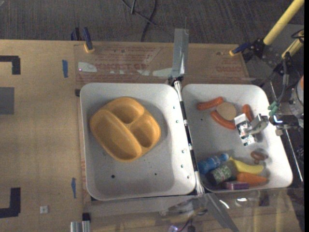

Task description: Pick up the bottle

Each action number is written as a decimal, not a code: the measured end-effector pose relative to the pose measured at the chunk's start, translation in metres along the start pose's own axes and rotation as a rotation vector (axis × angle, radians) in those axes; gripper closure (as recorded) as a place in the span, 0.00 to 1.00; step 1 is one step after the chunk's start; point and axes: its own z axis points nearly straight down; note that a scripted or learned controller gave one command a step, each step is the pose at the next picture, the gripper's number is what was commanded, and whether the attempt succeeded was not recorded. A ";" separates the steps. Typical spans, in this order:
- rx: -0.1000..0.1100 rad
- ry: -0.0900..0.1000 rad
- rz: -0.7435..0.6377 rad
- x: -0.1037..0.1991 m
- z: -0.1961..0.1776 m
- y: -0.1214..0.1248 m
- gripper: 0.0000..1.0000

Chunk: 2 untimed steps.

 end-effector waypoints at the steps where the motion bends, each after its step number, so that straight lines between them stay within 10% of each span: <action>1: -0.004 0.000 -0.255 0.029 0.171 0.009 0.00; 2: -0.008 -0.001 -0.297 0.040 0.192 -0.003 0.00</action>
